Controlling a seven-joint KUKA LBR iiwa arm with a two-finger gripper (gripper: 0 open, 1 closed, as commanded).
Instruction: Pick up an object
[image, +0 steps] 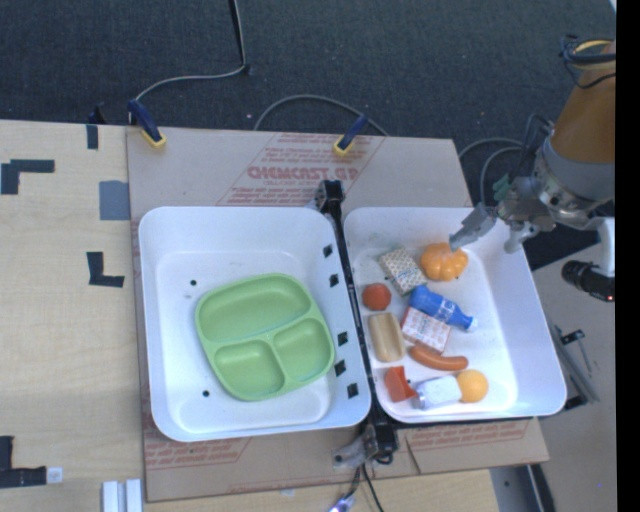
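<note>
The right bin (530, 330) holds several toy foods: an orange pumpkin (443, 261), a checkered packet (401, 268), a red tomato (376, 296), a blue bottle (440, 307), a tan bun (385, 336), a red sausage (438, 358) and an orange ball (472, 385). My gripper (490, 238) hangs over the bin's far right corner, just right of and above the pumpkin. It is open, with nothing between its fingers (468, 232).
A green divided plate (265, 335) lies in the left bin (160, 250). A red block (397, 383) and a white bottle (435, 393) sit at the right bin's near edge. Cables run behind the bins, and clamps (350, 138) hold the cardboard.
</note>
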